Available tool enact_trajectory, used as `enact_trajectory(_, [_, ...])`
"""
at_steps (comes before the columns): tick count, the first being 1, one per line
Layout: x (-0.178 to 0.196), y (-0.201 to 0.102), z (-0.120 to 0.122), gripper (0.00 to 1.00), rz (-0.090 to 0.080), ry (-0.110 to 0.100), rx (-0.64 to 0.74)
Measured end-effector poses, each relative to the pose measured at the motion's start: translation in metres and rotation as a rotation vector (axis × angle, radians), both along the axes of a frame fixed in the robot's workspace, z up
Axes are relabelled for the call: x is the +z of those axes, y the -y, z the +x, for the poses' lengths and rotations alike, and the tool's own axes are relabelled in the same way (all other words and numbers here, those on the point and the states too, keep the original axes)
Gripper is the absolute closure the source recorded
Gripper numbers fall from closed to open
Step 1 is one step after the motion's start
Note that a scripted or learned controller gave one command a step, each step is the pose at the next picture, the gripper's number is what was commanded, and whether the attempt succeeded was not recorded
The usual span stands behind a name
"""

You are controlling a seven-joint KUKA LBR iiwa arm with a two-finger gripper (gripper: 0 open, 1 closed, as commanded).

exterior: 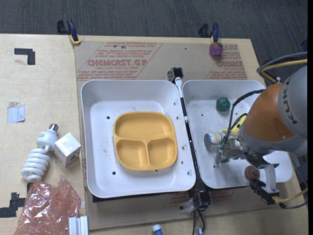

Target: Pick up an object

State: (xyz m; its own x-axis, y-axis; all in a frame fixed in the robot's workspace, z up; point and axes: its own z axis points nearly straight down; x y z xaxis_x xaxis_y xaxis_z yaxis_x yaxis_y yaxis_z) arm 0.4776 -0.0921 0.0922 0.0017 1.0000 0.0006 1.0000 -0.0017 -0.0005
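Observation:
My gripper (222, 153) is down inside the right bin (195, 106), near its left middle, with the grey and orange arm above it covering much of the bin's right side. A small grey cylinder (211, 141) lies right against the gripper's left side; I cannot tell whether it is held. A green ball (223, 104) rests toward the back of the bin. Part of a yellow object (239, 123) shows beside the arm. A brown round object (252, 172) sits at the bin's front, below the wrist.
The left bin (95, 131) holds a yellow divided plate (145, 140). Left of the bins lie a spiral light bulb (38, 155), a white cube (67, 149) and a crumpled pink bag (46, 207). A purple object (216, 49) sits on the board behind the right bin.

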Motion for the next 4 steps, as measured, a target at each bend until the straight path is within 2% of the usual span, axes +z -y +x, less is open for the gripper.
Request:
enact_trajectory(1, [0.001,0.01,0.075,0.0,-0.001,0.002,0.004])
enact_trajectory(2, [0.0,0.009,0.0,0.0,0.0,0.0,0.0])
enact_trajectory(3, [0.001,0.009,0.147,0.0,-0.002,0.001,0.004])
enact_trajectory(4, [0.0,0.013,0.101,0.0,-0.001,-0.001,0.003])
